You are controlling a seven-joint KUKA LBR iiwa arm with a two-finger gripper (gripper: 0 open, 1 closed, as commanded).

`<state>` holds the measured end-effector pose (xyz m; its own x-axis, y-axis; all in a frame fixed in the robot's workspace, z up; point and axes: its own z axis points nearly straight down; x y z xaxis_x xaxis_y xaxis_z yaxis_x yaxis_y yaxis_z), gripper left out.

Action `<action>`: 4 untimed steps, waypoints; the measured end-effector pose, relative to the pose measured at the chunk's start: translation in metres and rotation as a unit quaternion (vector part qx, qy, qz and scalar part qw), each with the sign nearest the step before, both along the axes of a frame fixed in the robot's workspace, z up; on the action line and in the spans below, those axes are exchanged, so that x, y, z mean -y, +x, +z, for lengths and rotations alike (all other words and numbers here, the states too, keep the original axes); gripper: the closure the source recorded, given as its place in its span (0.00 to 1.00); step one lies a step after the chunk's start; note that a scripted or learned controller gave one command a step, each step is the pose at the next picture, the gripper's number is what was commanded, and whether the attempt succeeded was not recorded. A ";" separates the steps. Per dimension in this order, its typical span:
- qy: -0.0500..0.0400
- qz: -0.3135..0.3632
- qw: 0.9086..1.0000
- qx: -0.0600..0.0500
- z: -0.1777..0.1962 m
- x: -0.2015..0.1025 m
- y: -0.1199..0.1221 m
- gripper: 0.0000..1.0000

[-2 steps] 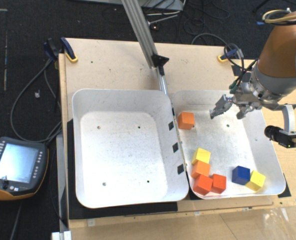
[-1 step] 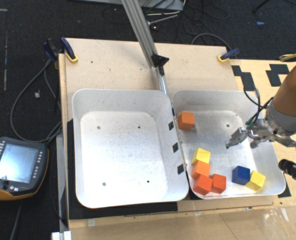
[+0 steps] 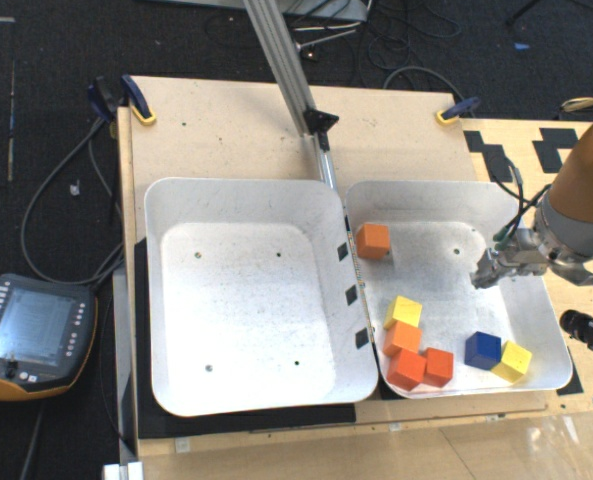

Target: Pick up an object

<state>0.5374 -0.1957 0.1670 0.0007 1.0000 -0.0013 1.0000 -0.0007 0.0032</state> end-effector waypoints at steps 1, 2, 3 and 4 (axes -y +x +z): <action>0.000 -0.001 1.000 0.000 -0.001 0.000 0.000 0.00; 0.001 0.002 1.000 -0.004 -0.068 0.001 0.020 0.00; 0.000 -0.001 1.000 -0.001 -0.071 -0.020 -0.048 0.00; 0.000 -0.001 1.000 0.000 -0.061 -0.020 -0.046 1.00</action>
<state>0.4916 -0.1761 0.1064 0.0019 1.0000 -0.0007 1.0000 -0.0019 0.0034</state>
